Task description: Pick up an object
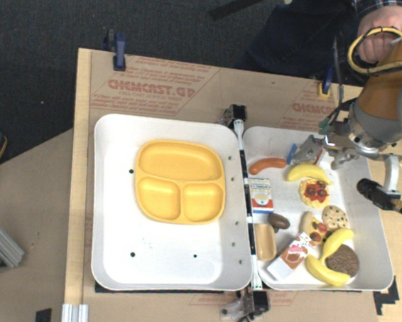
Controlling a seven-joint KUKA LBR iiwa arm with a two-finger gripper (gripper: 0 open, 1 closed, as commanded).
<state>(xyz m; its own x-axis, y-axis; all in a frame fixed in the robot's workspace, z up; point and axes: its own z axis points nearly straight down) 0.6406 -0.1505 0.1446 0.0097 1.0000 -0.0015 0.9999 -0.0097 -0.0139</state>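
My gripper point(322, 155) hangs over the far part of the right bin point(379, 233), its fingers point(303, 151) spread open with nothing between them. Just in front of it lies a small yellow banana point(307, 173), with a red-topped tart point(315, 192) beside that. An orange sausage point(267, 164) lies to the gripper's left. Nearer the front are a cookie point(334, 216), a blue-and-white carton point(259, 194), a brown oval piece point(278, 220), a tan block point(264, 241), a red-and-white packet point(293, 252), a larger banana point(324, 266) and a brown patty point(343, 262).
The left bin point(169, 260) holds a yellow divided plate point(180, 181). A black divider point(243, 197) runs between the bins. Blue clamps point(118, 49) sit on the bench's far edge. A person's hand point(382, 29) is behind the arm at top right.
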